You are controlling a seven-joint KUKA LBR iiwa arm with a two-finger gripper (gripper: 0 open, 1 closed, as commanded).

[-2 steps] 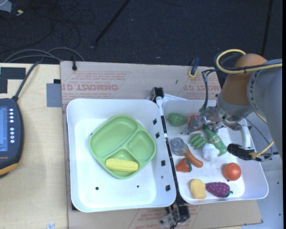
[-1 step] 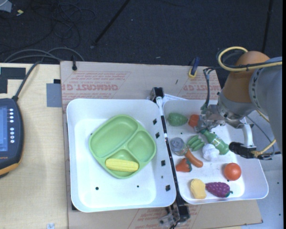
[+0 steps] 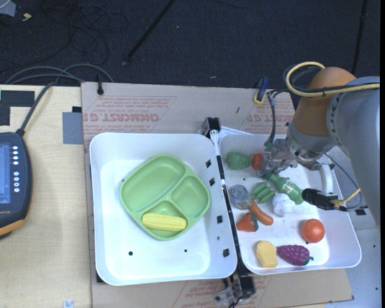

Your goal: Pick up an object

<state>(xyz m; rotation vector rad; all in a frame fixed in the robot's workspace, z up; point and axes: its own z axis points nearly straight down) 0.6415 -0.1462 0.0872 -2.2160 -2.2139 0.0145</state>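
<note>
1. At the far left edge of the frame lies a teach pendant (image 3: pixel 1 181) with an orange rim, on the wooden bench top.
2. The left bin (image 3: pixel 109 236) fills the lower middle; in it sits a green divided plate (image 3: pixel 179 185), and a yellow corn cob (image 3: pixel 164 221) lies in the plate's lower compartment.
3. Right of the divider, the right bin (image 3: pixel 346 252) holds the loose pieces: a green leafy vegetable (image 3: pixel 237 161) at its upper left, a grey round piece (image 3: pixel 238 193) below it, an orange carrot (image 3: pixel 261 213) beside a small red piece (image 3: pixel 247 223).
4. Along the bin's lower part lie a yellow piece (image 3: pixel 266 254), a purple grape bunch (image 3: pixel 294 254) touching it, and a red tomato (image 3: pixel 313 230) further right.
5. My gripper (image 3: pixel 271 165) hangs over the bin's upper middle, just above a green pea pod (image 3: pixel 264 190), a green bottle-like piece (image 3: pixel 287 188) and a white piece (image 3: pixel 282 204). I cannot tell how my jaws stand, nor see anything between them.
</note>
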